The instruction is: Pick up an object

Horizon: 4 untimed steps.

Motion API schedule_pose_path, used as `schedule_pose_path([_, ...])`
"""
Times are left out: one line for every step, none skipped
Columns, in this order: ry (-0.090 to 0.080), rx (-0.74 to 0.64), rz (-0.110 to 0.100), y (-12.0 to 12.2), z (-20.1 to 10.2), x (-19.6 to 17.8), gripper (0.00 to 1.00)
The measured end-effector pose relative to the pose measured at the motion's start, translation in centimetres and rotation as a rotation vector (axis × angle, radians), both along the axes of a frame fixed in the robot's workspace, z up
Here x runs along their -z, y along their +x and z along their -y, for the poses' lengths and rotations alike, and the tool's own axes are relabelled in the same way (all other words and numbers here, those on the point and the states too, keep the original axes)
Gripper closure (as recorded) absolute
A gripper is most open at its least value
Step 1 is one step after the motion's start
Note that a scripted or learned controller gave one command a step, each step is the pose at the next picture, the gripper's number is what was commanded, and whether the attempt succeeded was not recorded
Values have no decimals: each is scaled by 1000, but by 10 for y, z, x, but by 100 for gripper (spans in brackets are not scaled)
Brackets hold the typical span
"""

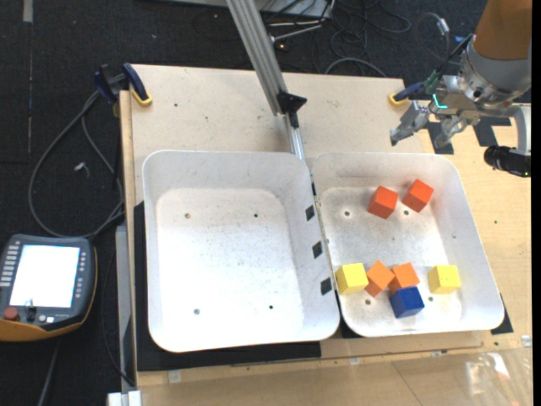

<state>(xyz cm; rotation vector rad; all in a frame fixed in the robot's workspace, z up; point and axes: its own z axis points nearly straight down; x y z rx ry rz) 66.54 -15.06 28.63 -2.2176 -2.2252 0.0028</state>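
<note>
My tool hangs over the far right part of the tabletop, just beyond the far rim of the right bin. Its two fingers are spread apart with nothing between them. My grey wrist and the orange band above it come in from the upper right corner.

The blocks all lie in the right bin. Toward its far side sit two orange cubes: one orange cube slightly left, and a second orange cube just beside it on the right, both tilted. They are the blocks nearest my tool, but well apart from it.

Along the near side there is a cluster. A yellow cube sits at the left; just right of it are two more orange blocks, close together. A blue cube touches them on the near side. Another yellow cube sits to the right of the group, a little apart.

The left bin lies beside the right one, their rims meeting in the middle. A slanted metal pole rises from between the bins at the far side. A pendant with a lit screen lies on the floor at the left.
</note>
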Motion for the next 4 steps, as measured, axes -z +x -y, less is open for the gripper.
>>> schedule_pose_path([0, 0, 0, 0, 0, 0, 0])
schedule_pose_path([0, 0, 0, 0, 0, 0, 0])
schedule_pose_path([0, 0, 0, 0, 0, 0, 0])
schedule_pose_path([1, -2, -2, 16, -27, 41, 0])
